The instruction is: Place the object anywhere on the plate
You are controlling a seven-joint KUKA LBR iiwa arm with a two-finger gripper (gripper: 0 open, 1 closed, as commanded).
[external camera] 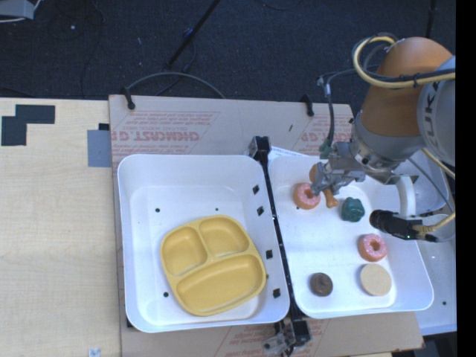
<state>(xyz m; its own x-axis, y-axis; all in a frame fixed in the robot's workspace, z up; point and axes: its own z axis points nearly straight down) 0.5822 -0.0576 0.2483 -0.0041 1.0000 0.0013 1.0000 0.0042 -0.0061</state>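
A yellow plate [213,263] with three compartments lies in the left bin [141,199], slightly toward the front. My gripper [326,186] hangs low over the back left part of the right bin [416,288]. It sits right beside a pink frosted donut [303,196] and partly covers a small orange piece [330,200]. A dark green lump [352,210] lies just to the right of the gripper. Nothing shows as lifted off the bin floor.
In the right bin, nearer the front, lie a second pink donut [372,248], a brown chocolate donut [321,283] and a tan round cookie [375,280]. A black divider [271,229] separates the bins. The arm's black side part [394,223] overhangs the right bin.
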